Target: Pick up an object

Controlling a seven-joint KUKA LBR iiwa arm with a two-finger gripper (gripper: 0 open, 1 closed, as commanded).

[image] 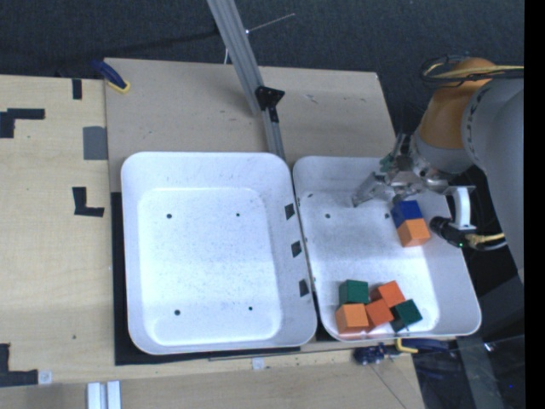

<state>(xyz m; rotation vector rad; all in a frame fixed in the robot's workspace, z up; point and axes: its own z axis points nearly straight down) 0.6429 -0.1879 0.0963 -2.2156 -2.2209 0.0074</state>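
My gripper (pixel 375 189) hangs low over the far part of the right bin (pixel 334 254), at the end of the grey arm with the orange band (pixel 447 113). Just to its right and slightly nearer lie a blue block (pixel 407 210) and an orange block (pixel 415 232), touching each other. The blue block sits close against the gripper's body, and nothing shows whether it is gripped. In the bin's near corner is a cluster: a green block (pixel 353 292), an orange block (pixel 351 317), two more orange blocks (pixel 390 295) and a dark green block (pixel 407 313).
The left bin (pixel 136 228) stands beside the right one, their rims meeting along the middle. A slanted metal rail (pixel 243 54) runs from the top down to the bins' far edge. A blue and yellow tool (pixel 111 75) lies on the bench at the far left.
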